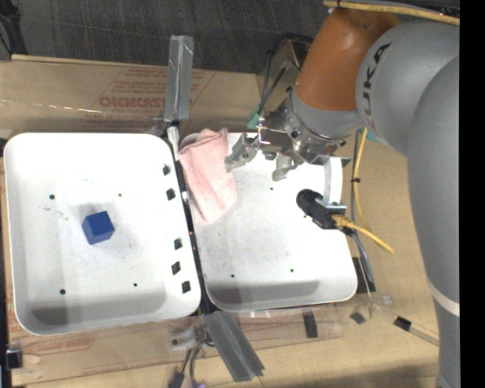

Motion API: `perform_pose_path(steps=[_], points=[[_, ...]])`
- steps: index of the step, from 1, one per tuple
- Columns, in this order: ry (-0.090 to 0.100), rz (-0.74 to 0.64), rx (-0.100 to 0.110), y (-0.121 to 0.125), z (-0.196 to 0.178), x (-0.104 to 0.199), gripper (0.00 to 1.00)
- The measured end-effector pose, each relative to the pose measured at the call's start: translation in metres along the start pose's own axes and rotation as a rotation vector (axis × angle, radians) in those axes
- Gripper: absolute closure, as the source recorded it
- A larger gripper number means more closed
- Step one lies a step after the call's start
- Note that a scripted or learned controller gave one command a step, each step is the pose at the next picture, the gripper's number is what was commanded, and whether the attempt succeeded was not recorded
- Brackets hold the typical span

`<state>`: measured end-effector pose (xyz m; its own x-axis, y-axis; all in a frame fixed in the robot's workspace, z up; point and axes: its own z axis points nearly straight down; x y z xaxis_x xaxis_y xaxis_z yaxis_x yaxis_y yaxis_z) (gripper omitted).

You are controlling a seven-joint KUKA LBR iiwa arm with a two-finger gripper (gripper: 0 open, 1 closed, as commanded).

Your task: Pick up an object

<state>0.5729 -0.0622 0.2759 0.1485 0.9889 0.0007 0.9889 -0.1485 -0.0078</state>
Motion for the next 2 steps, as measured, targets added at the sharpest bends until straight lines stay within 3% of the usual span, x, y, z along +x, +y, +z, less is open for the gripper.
perform_pose_path(steps=[1, 2], points=[[-0.002, 0.064, 0.0, 0.021, 0.047, -0.058, 0.0], [0.0, 0.024, -0.007, 0.052, 0.183, -0.037, 0.0]])
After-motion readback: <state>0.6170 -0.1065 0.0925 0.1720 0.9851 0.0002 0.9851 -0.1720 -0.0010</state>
